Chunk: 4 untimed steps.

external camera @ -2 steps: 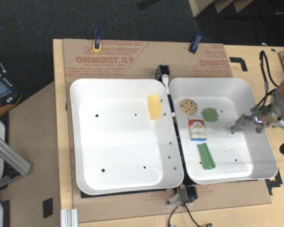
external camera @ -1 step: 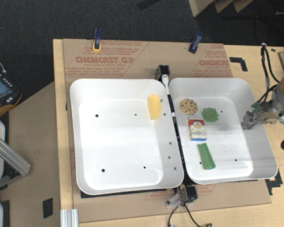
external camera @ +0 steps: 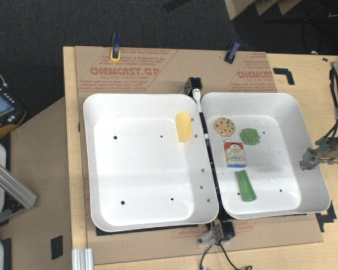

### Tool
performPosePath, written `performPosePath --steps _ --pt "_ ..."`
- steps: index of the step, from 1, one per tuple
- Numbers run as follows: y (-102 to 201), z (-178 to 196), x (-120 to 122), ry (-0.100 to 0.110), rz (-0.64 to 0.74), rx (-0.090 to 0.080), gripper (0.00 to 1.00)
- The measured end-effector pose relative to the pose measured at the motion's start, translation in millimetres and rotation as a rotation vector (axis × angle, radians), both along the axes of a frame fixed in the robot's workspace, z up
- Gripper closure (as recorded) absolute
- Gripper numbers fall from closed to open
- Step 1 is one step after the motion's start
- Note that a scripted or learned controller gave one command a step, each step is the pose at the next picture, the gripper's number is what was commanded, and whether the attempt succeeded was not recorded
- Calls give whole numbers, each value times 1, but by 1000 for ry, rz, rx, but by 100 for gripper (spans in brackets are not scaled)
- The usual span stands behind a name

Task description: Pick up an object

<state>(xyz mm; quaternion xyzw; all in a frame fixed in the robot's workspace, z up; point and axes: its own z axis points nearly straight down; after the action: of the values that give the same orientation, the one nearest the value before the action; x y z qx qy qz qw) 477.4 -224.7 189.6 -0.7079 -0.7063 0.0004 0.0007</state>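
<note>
bench [external camera: 158,66]: brown cardboard sheet with red print, two blue clips on its far edge, both bins sitting on it side by side
left bin [external camera: 101,151]: big white tray, just one thing inside
right bin [external camera: 281,151]: same kind of tray, touching the left one along the middle seam, has four things in it
gripper [external camera: 311,159]: pretty small in frame, sits at the right rim of the right bin, well apart from all the objects; too blurry, so honestly can't tell if it's spread or closed
yellow piece [external camera: 183,127]: left bin, far right corner, near the seam
green stick [external camera: 246,185]: right bin, near side, lying slightly tilted
carton [external camera: 235,153]: red and white, between the stick and the cookie
green lump [external camera: 249,136]: right of the cookie, far side
cookie [external camera: 224,126]: round, dotted, far left part of the right bin
</note>
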Motion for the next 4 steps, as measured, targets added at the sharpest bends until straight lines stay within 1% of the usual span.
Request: performPosePath --steps 1,2,3,4 --pt "95 -88 87 -1 14 5 100" --pt "46 -45 61 -5 -2 -5 100" --pt "-4 -5 7 -2 -5 -4 100" --pt "89 -109 66 -4 11 0 100"
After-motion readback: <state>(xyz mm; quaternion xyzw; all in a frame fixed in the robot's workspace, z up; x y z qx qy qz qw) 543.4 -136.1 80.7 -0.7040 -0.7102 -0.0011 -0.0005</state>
